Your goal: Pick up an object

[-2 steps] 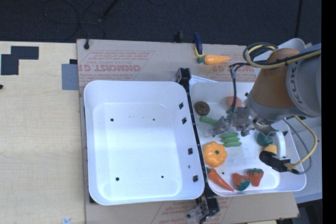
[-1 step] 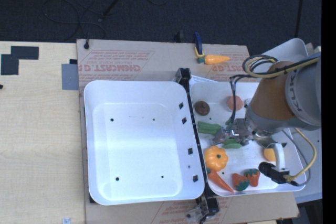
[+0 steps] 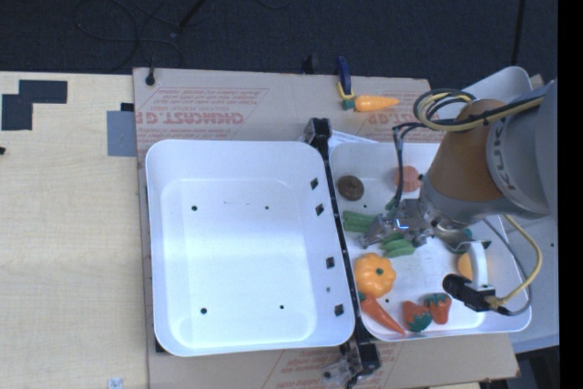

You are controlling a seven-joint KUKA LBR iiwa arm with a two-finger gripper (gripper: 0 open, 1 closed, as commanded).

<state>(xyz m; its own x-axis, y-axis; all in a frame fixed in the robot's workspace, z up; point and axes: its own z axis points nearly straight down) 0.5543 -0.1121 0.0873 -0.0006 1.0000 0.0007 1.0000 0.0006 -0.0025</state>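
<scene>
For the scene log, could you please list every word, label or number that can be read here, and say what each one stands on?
Red printing on the cardboard sheet behind the left bin: upside down and blurred; it looks like a short code in large letters with a smaller line above, but I cannot read it reliably.
Red printing on the cardboard's front edge: too small and blurred to read.
No readable text elsewhere.
</scene>
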